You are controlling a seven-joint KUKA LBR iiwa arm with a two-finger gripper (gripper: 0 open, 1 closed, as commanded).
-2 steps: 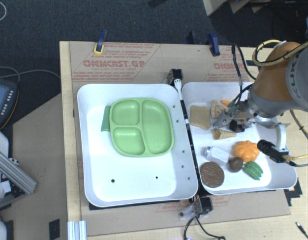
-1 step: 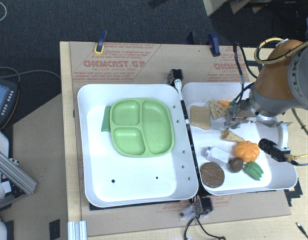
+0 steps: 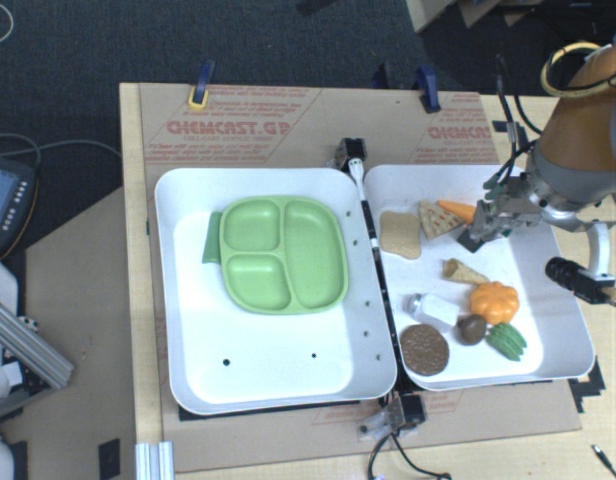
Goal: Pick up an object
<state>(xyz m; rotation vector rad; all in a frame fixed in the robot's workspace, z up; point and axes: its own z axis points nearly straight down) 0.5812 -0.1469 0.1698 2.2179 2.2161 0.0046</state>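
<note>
Camera view: claw sits low in the right bin, right of frame centre, just beside the waffle wedge and carrot piece. Claw state: cannot tell. Green plate occupies the left bin.

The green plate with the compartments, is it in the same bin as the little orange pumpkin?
No. The green plate lies in the left bin, while the orange pumpkin sits in the right bin among other toy foods.

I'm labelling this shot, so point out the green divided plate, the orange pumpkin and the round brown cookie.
green divided plate (image 3: 284, 254): camera view, on its centre ridge.
orange pumpkin (image 3: 494, 302): camera view, on its top.
round brown cookie (image 3: 425, 349): camera view, on its flat face.
</note>
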